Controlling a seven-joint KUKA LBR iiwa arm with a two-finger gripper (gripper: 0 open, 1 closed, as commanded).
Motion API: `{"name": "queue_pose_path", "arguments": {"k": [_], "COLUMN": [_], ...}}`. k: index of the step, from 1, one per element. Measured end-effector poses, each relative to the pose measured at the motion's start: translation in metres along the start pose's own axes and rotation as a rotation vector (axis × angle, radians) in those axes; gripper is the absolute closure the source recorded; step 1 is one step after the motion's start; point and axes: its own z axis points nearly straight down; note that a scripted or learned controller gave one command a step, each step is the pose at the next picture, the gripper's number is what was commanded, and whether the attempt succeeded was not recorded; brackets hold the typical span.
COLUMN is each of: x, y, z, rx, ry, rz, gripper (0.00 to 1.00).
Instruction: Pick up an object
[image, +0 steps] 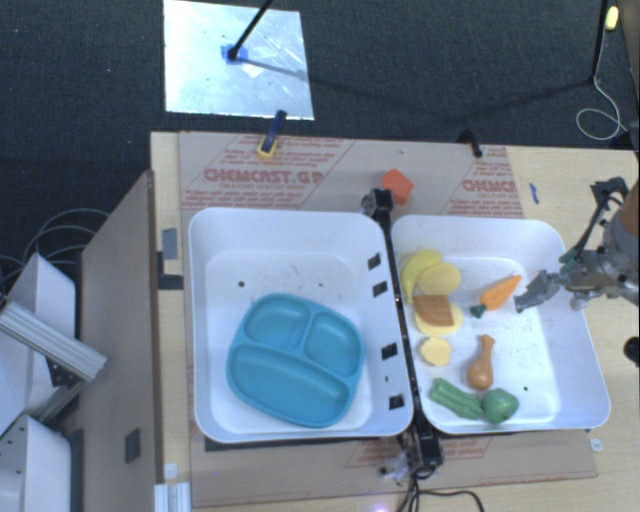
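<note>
Gripper (530, 292) hung beside the carrot (499, 291) in the right bin (570, 250), nothing visibly between its fingers; couldn't tell its state. Coming down off-centre, it'd probably just shove the carrot away.

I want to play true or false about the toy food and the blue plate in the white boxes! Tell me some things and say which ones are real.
1. The blue plastic divided tray lies in the left white bin. True.
2. The orange toy carrot lies on the blue tray. False: it lies in the right white bin, near the gripper.
3. The green toy vegetables sit at the near edge of the right bin. True.
4. The brown toy drumstick is between the gripper's fingers. False: it lies on the bin floor, apart from the gripper.
5. A small orange block sits on the bench outside the bins. True.
</note>
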Motion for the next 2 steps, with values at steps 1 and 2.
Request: {"name": "queue_pose_path", "arguments": {"k": [1,2], "x": [0.068,0.064], "y": [-0.040,-0.037], "z": [0.143,0.126], "rx": [0.005,-0.003], "ry": [0.004,0.000], "rz": [-0.004,0.001], "gripper": [0.00,1.00]}}
